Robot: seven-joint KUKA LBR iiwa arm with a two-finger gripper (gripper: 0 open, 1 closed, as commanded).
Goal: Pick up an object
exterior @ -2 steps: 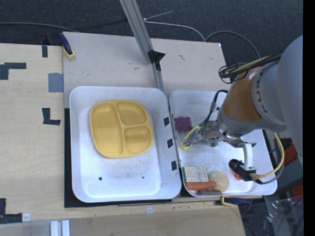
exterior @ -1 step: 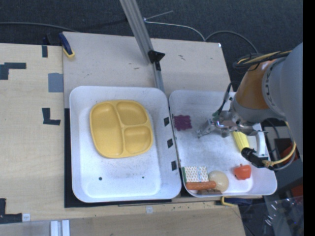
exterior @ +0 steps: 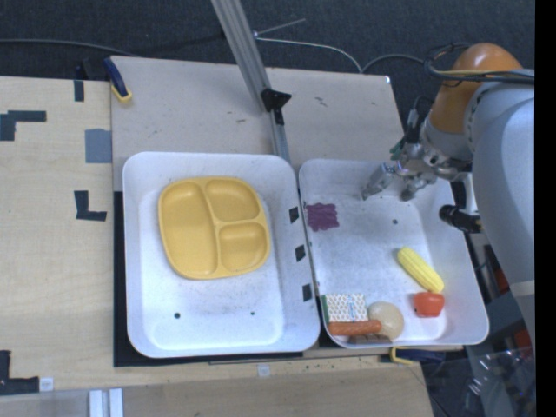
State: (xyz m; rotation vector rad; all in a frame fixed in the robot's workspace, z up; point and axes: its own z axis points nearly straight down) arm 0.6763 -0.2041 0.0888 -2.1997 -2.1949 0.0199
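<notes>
My gripper [exterior: 388, 188] hangs over the far part of the right bin [exterior: 452, 259], its two fingers spread apart with nothing between them. Below it in that bin lie a purple cloth-like piece [exterior: 322, 215] at the left, a yellow corn cob [exterior: 420, 269] at the right, a red tomato [exterior: 427, 304], a pale round item [exterior: 387, 318], an orange carrot [exterior: 354, 327] and a patterned white block [exterior: 346, 307] near the front edge. The gripper touches none of them.
The left bin [exterior: 148, 311] holds a yellow divided plate [exterior: 214, 227]. A metal pole [exterior: 248, 50] slants down to the seam between the bins. The arm's grey body [exterior: 508, 181] covers the right side. A blue-and-yellow clamp [exterior: 116, 80] sits at the bench's far left.
</notes>
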